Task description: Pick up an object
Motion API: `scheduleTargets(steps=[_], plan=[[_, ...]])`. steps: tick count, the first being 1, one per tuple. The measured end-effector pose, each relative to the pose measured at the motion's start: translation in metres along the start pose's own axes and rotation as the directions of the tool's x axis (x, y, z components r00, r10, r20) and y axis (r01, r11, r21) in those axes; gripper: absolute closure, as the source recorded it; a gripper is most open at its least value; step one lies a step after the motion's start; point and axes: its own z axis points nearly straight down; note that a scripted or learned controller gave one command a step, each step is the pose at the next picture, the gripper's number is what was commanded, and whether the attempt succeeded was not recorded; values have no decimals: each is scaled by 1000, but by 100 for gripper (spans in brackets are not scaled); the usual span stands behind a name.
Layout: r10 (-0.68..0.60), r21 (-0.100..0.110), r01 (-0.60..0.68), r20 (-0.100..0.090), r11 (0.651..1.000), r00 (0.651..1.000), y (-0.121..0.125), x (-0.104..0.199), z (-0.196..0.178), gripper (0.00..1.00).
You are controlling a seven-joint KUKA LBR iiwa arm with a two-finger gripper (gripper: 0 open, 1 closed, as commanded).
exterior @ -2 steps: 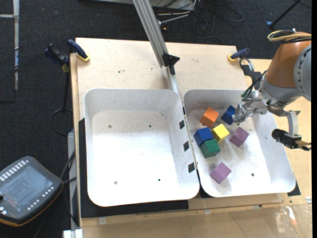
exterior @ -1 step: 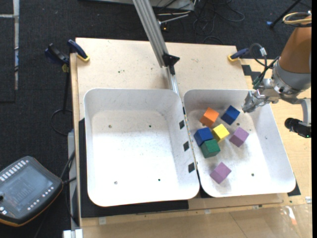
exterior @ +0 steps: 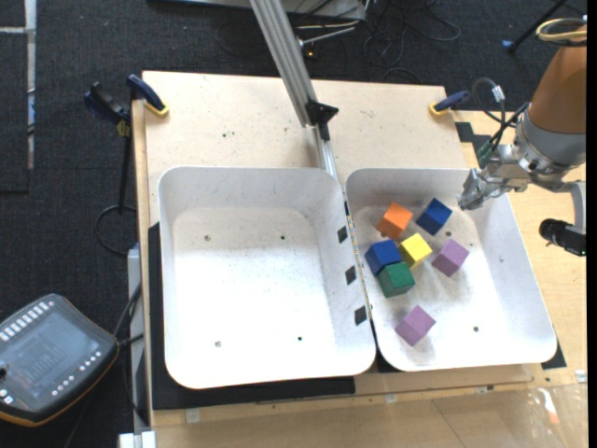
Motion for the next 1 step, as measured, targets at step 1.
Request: scheduleTargets(steps=[1], plan=[[-5, 3, 5, -3, 1000, 1000, -10, 45, -10, 100]])
